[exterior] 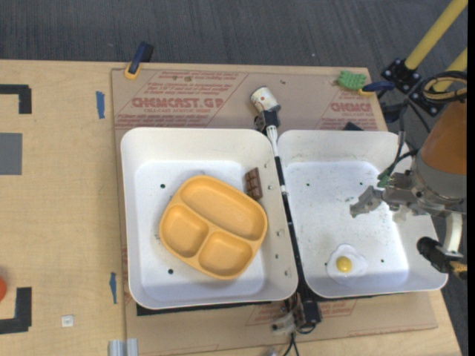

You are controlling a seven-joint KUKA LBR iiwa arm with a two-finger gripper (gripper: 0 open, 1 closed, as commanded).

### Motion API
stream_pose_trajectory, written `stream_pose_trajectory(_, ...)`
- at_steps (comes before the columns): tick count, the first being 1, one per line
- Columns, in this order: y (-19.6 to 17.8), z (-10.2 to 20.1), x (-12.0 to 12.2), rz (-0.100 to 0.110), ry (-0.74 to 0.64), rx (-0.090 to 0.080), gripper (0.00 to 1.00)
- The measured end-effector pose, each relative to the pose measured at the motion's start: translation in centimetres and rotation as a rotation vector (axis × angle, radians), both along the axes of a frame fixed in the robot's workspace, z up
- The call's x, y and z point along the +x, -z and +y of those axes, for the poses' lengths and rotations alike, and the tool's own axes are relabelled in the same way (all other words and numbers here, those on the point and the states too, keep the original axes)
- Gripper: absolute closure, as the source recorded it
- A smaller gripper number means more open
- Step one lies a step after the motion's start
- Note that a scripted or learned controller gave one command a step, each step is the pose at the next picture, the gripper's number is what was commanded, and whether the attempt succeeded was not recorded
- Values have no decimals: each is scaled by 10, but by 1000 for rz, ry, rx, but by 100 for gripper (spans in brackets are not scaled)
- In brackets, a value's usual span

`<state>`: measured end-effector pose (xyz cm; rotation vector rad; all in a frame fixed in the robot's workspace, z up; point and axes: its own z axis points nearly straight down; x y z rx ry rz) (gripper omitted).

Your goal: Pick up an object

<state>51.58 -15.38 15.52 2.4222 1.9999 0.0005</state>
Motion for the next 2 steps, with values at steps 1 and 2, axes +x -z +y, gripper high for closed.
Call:
stream_pose_trajectory(1,53,-32,69,1,239,0,0)
stream_pose_trajectory(2,70,2,-4,2,533,2,0)
